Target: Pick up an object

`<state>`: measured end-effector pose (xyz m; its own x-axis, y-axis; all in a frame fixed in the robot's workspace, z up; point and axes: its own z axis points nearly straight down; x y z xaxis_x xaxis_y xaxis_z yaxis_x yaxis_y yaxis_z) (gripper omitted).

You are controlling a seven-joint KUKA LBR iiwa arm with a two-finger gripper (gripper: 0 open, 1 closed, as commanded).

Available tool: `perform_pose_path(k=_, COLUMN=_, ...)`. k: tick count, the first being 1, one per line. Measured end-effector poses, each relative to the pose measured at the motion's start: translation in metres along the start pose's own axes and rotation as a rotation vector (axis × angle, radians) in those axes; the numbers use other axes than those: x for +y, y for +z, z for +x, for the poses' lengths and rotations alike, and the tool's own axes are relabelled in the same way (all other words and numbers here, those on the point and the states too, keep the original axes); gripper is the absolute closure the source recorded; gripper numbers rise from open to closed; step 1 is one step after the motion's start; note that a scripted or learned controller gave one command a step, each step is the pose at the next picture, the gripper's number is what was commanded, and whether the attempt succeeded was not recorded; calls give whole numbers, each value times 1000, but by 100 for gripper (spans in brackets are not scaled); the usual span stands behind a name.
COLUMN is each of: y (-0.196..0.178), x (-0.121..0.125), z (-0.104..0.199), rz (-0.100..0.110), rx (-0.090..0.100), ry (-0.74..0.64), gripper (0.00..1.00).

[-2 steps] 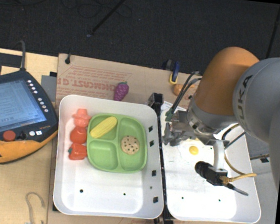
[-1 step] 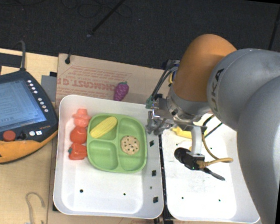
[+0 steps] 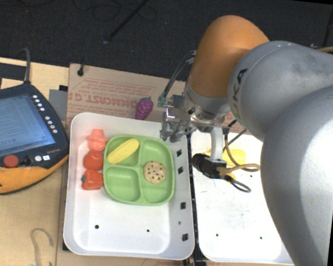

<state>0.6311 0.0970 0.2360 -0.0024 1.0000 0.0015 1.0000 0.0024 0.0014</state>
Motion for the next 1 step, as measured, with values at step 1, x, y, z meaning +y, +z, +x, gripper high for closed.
perform_pose_path(k=1, y=-1, x=8, z=7, rz=2, rx=-2, ry=4, gripper=100)
